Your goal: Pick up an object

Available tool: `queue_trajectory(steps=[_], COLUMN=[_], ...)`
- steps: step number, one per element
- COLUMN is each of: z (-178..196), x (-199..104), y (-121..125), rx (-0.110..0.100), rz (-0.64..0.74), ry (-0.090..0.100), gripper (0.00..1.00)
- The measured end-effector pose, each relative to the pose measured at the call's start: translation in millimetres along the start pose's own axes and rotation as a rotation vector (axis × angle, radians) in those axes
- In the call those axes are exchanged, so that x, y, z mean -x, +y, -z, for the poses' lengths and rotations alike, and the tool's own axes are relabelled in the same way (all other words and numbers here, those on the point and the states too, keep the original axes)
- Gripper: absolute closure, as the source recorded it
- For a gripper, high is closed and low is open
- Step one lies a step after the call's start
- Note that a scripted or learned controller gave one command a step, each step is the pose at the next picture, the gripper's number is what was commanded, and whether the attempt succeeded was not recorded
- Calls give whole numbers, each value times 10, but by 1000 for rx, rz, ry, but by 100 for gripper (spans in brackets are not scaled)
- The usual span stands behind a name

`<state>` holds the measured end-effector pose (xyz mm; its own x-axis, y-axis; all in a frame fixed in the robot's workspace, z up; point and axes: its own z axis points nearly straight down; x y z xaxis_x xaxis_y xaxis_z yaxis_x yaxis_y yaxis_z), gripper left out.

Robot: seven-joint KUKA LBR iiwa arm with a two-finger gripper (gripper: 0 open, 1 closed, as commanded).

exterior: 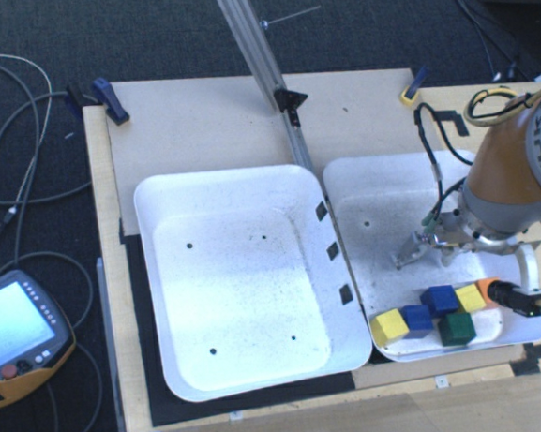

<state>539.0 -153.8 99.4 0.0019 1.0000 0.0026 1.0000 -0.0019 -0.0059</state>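
Camera view: the grey arm with the orange band (501, 167) reaches in from the right and positions the two-finger gripper (408, 257) over the bare floor of the right-hand shallow white bin (372, 192), with nothing visible between its thin metal fingers; whether they are spread or pressed together cannot be told. The objects lie near the front wall of that bin, apart from the gripper: a yellow cube (389, 326), a small blue block (417, 319), a larger blue block (440, 299), a green cube (456, 328), a second yellow block (470, 297) and an orange piece (488, 286). The left-hand shallow white bin (157, 211) sits just beside the right one.
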Motion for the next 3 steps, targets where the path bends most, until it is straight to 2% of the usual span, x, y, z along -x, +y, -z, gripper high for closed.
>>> queue_trajectory(steps=[1,2,3], z=[22,218,325], x=[469,-647,-588], y=[906,925,922], rx=[15,6,6], rz=[5,11,5], ry=[-7,3,-3], gripper=[0,0,100])
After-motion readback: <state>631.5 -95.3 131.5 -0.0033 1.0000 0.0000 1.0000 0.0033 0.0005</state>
